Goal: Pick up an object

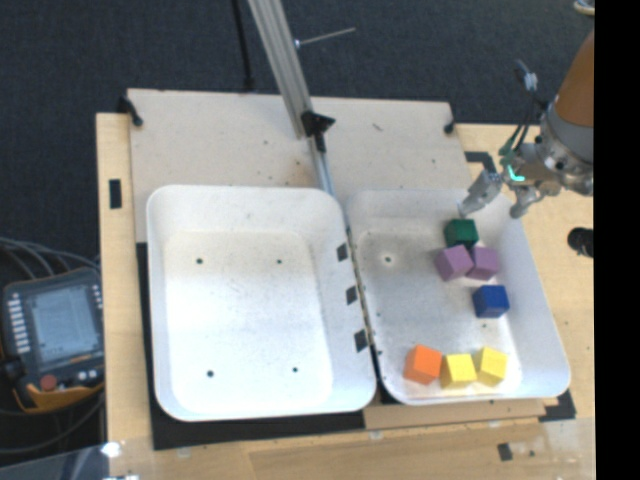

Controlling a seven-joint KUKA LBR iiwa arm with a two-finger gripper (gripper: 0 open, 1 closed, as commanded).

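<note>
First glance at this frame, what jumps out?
The coloured blocks in the right bin: a green block and two purple blocks near the top, a blue block below, then orange and yellow along the bottom. The open claw hangs just above the green one.

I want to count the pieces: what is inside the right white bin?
Inside the right bin lie seven blocks: one green, two purple, one blue, one orange, two yellow. Nothing covers them; the gripper is above the bin's far edge.

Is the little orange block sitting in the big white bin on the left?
No, the small orange cube sits in the right white bin, beside two yellow cubes near its front edge.
</note>
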